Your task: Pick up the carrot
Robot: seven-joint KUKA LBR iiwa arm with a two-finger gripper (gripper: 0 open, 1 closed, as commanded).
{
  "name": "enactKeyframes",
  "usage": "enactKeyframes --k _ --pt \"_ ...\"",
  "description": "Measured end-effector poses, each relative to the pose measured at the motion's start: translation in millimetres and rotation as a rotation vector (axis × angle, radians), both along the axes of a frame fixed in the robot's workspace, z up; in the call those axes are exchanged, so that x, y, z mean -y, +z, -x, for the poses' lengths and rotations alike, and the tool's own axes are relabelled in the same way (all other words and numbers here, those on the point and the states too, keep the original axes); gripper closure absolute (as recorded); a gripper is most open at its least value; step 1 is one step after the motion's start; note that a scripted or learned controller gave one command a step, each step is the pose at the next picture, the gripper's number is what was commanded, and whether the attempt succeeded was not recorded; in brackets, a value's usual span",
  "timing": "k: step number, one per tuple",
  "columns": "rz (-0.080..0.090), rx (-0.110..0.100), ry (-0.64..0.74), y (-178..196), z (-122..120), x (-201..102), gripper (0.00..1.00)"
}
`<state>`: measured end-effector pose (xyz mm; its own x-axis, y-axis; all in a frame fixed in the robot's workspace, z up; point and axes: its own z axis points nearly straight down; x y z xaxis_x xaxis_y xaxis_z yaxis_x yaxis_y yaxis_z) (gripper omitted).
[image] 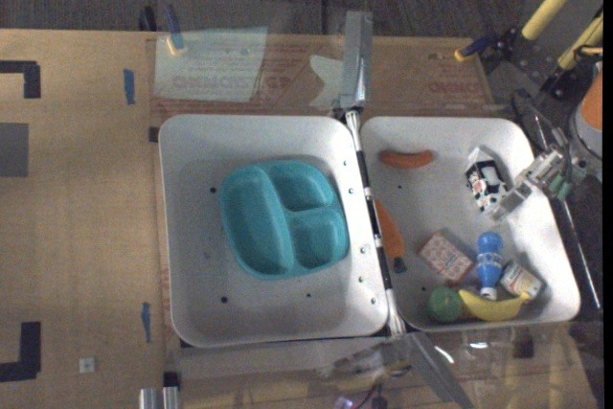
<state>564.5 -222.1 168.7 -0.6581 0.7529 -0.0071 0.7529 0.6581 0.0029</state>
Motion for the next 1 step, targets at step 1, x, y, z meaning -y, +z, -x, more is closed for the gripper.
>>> enactKeyframes --k 1 --pt "0.001 0.008 -0.123 -77.0 29.6 -67.6 0.00"
